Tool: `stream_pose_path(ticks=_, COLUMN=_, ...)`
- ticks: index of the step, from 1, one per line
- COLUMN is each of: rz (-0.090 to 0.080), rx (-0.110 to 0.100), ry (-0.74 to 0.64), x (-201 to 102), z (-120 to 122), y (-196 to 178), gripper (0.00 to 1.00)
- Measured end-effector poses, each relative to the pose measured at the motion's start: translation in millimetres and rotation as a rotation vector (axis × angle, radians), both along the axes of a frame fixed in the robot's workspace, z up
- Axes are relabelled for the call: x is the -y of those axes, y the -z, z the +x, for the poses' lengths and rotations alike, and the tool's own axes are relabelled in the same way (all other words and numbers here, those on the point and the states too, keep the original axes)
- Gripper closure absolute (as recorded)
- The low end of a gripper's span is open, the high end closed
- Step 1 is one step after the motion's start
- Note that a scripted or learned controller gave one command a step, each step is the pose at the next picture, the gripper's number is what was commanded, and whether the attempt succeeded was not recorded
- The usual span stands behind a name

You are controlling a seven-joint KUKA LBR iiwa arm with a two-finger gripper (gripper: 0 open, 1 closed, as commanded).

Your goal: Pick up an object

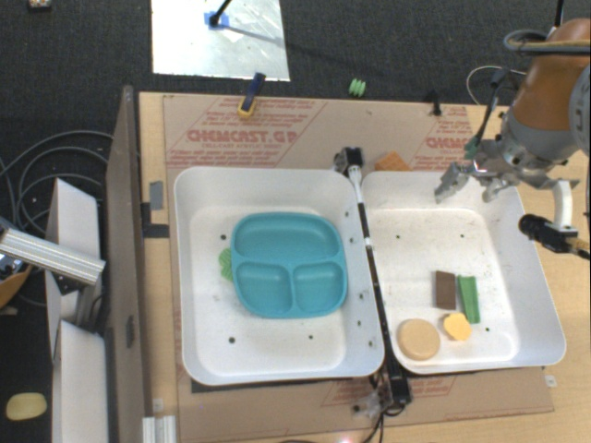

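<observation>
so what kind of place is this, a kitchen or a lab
Most likely a robotics lab bench, not a kitchen: a grey and orange robot arm reaches over two white bins holding a toy-like teal divided plate, with loose cables on dark carpet.

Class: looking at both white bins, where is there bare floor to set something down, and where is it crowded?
Right bin: bare across its far and middle floor, above the brown block. Crowded near corner: block, green piece, tan disc, yellow piece. Left bin: teal tray fills the middle; narrow margins remain.
</observation>
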State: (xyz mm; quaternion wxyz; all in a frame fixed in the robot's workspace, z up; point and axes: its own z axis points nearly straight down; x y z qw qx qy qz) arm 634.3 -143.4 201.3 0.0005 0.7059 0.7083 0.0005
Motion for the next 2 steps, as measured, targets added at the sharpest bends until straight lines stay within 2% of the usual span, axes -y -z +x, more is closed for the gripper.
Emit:
stream_pose_path(ticks=1, rz=0.003, rx=-0.011, ry=0.002, x=-16, z=-48, y=92, gripper=0.0)
stream_pose_path(ticks=2, rz=-0.002, rx=-0.002, ry=0.007, x=21, z=-110, y=117, gripper=0.0)
